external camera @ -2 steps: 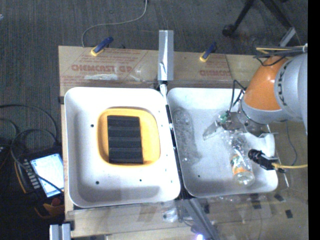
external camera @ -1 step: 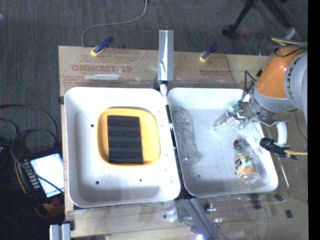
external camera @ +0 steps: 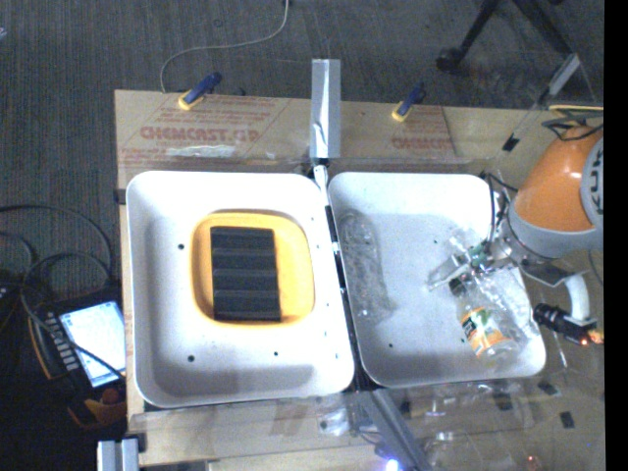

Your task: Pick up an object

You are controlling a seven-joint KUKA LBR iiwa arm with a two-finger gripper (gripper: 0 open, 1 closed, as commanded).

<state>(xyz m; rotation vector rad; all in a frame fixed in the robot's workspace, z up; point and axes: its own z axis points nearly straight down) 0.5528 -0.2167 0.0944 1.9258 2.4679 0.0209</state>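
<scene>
Clear plastic bottle [external camera: 483, 314] with orange-and-green label, lying on its side, slanted, near right edge of right bin [external camera: 412, 351]. Yellow tray [external camera: 299, 263] with black ridged block [external camera: 244, 274], flat, centered in left bin [external camera: 157, 292].

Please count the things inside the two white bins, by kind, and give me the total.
Yellow tray with black insert: 1, in the left bin
Clear plastic bottle: 1, in the right bin
Clear plastic bag: 1, in the right bin
Total: 3

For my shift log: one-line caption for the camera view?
Gripper over a clear bottle in the right bin; yellow tray in the left.
</scene>
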